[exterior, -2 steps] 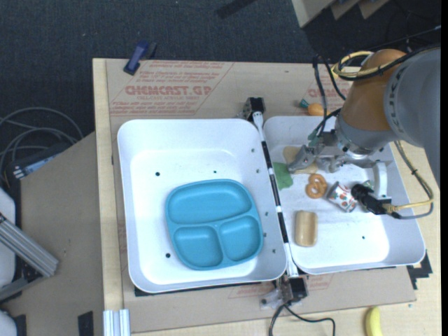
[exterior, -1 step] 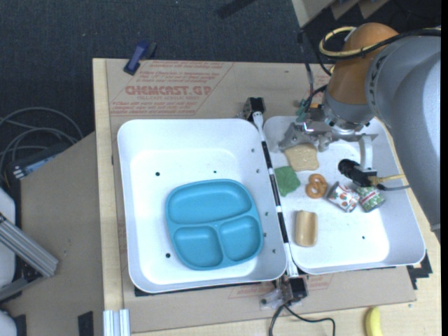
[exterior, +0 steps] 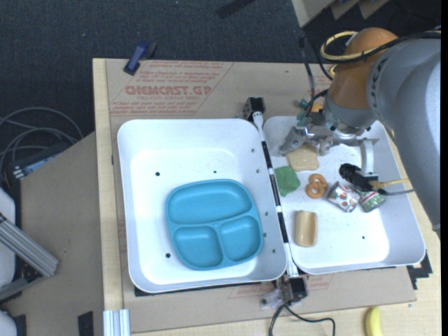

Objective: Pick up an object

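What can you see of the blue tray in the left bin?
The blue tray is a light blue, glossy, plastic-looking divided plate with rounded corners. It has three compartments: one long one along the far side and two smaller ones nearer the camera. It lies flat and upright on the floor of the left bin, turned slightly askew, towards the near right part. Its compartments look bare, and it is well away from the gripper.

— What sort of place was this?

— A robotics lab or test cell. A grey industrial arm (exterior: 409, 82) with an orange band reached over a bench (exterior: 175, 89) faced with printed brown sheeting, and two white bins (exterior: 133, 152) sat clamped side by side.

— Anything else that showed it?

— Loose cables (exterior: 28, 142) lay on dark carpet (exterior: 84, 19), an aluminium rail (exterior: 28, 247) stood at the left, and toy food (exterior: 306, 227) sat in the right bin.
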Robot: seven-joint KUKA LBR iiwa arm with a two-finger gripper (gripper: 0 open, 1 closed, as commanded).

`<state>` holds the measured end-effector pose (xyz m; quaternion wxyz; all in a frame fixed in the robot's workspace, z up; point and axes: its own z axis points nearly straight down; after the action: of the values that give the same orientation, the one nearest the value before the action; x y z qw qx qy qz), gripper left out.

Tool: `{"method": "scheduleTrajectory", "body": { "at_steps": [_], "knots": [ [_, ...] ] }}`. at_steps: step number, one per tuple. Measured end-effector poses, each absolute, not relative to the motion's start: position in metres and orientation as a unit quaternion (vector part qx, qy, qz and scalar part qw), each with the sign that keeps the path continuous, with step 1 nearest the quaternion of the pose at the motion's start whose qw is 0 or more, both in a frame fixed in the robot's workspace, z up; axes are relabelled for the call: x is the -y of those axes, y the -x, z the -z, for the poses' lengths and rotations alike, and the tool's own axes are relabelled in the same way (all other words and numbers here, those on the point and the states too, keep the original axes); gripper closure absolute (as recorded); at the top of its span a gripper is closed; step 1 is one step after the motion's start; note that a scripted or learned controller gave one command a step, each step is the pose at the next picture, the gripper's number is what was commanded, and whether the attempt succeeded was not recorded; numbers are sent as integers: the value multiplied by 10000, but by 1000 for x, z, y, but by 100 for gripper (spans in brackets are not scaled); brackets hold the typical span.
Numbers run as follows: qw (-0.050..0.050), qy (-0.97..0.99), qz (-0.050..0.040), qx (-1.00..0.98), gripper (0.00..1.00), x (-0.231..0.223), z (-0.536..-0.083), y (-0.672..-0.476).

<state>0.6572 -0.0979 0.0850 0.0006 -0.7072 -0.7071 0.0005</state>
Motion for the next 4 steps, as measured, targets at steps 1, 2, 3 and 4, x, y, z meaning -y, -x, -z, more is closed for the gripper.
{"method": "scheduleTrajectory", "body": {
  "at_steps": [1,2,3,4],
  "knots": [
    [-12,7071,6,7071,0,107,-85,-667],
    [4,7072,-3,7070,0,105,-85,-662],
    [-9,7069,5,7074,0,105,-85,-667],
    [-4,7068,2,7074,0,100,-85,-667]
  ]
}}
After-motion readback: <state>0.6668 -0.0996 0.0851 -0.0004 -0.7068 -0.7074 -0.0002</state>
